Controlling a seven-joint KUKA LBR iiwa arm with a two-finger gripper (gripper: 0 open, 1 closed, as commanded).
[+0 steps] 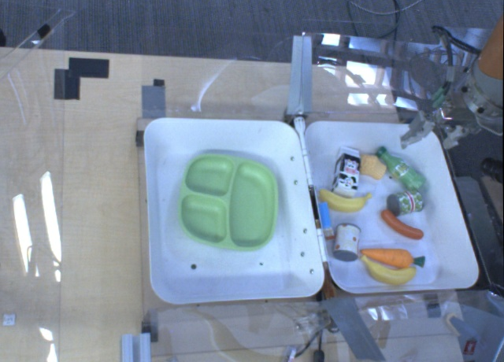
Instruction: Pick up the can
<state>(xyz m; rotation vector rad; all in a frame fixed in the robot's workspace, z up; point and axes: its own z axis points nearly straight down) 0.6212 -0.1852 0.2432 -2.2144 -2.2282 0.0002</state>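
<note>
A small silver can (345, 241) with a red and white label lies near the left wall of the right bin (461, 230), between a banana (345, 201) above it and a carrot (387, 257) to its right. My gripper (433, 133) hangs over the bin's far right corner, well away from the can. Its two fingers are spread apart and open, with nothing between them.
Also in the right bin are a cow-print carton (346, 171), a yellow lump (372, 167), a green bottle (401, 168), a greenish round can-like thing (405, 203), a red sausage (402, 225), a second banana (390, 275) and a blue pen (324, 216). A green divided plate (230, 201) sits in the left bin (161, 266).
</note>
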